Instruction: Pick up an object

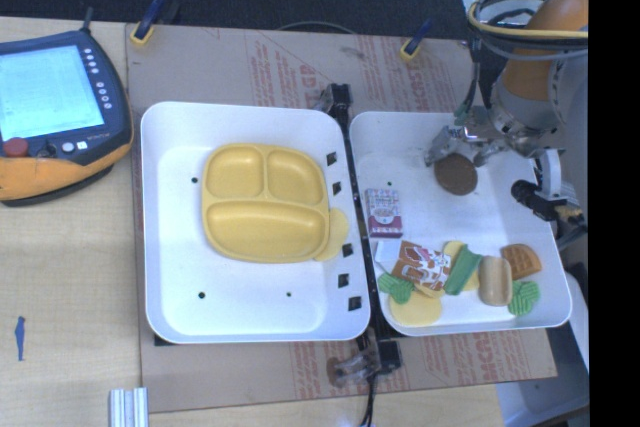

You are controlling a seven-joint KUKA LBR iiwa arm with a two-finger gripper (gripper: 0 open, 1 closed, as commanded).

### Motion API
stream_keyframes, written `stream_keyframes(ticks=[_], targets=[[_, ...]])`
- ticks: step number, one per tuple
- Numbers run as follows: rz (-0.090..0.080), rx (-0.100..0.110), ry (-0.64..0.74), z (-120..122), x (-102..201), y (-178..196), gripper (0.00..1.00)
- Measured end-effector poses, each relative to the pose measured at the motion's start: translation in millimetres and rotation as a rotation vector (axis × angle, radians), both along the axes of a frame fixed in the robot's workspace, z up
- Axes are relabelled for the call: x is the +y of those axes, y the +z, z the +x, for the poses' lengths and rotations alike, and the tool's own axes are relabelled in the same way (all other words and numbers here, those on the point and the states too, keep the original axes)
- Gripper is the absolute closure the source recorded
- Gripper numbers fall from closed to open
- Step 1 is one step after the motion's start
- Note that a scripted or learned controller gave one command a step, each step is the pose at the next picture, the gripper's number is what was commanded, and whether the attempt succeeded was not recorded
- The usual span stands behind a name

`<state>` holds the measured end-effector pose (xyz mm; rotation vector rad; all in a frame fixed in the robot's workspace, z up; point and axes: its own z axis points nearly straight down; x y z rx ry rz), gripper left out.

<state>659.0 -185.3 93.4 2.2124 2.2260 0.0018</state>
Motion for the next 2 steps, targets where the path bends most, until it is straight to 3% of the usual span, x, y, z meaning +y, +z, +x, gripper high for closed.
stream_keyframes(ticks=[1, 2], targets=[[0.002, 0.009, 0.001, -24, 44, -1, 0.00], [0.000, 0.008, 0.004, -22, 42, 11, 1.00]])
